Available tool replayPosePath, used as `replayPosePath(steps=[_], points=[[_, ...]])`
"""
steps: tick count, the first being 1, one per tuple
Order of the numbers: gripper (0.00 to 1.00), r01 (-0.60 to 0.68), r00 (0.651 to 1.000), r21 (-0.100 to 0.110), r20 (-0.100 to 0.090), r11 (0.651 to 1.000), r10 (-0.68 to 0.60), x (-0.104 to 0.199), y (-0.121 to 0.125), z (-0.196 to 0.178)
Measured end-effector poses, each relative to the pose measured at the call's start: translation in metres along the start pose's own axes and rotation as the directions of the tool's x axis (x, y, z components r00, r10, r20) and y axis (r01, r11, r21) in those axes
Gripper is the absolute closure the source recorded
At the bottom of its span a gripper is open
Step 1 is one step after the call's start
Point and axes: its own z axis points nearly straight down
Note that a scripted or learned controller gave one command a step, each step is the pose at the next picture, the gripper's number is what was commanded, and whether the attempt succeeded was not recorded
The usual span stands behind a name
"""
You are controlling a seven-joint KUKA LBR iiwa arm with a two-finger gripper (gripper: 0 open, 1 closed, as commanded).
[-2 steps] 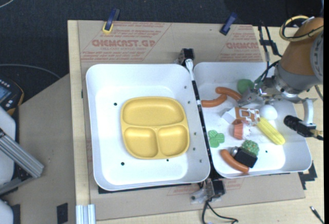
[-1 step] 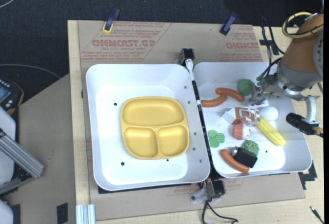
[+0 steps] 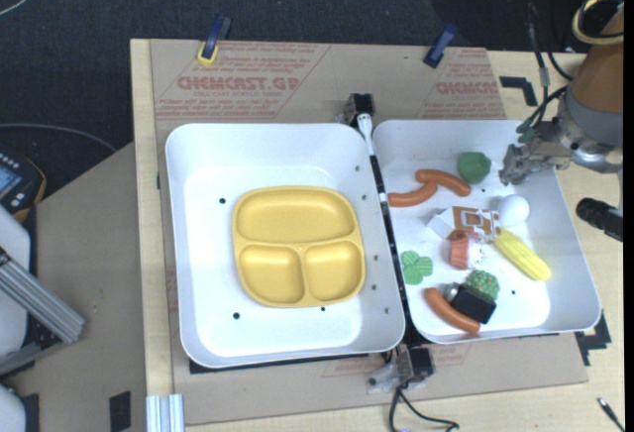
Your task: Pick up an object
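Camera view, fixed above the bench (image 3: 297,73). Two shallow white bins sit side by side. The left bin (image 3: 198,222) holds a yellow divided plate (image 3: 297,244) and nothing else that can be made out. The right bin (image 3: 565,262) holds the loose items: an orange sausage (image 3: 429,185) near the upper middle, a green lump (image 3: 474,164) beside it, a white egg (image 3: 513,210), a yellow corn cob (image 3: 522,254), a small red-and-white piece (image 3: 466,240), a green leafy piece (image 3: 416,269), a second sausage (image 3: 451,310) near the front edge with a black block (image 3: 474,304) lying against it, and a speckled green piece (image 3: 482,282).

Progress: judged as not yet done. Every item rests in the right bin; nothing is seen lifted or caught in the hand. Choosing a target, closing on it and raising it all remain.

Arm and hand: the arm enters from the right, its orange band visible at the frame edge. The hand (image 3: 522,161) hangs over the upper right part of the right bin, pointing down and leftward, just above the egg and near the green lump. Whether its fingers are spread or pressed together cannot be told at this size. Contact with any item is not evident.
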Motion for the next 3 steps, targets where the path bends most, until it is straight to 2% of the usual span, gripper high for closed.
replayPosePath(steps=[1, 2, 3], points=[[1.00, 0.001, 1.000, -0.001, 0.001, 1.000, -0.001, -0.007, 0.010, -0.057], [1.00, 0.001, 1.000, 0.002, -0.001, 1.000, -0.001, -0.007, 0.011, -0.070], [1.00, 0.002, 1.000, 0.012, -0.006, 1.000, -0.002, 0.031, -0.022, -0.060]])
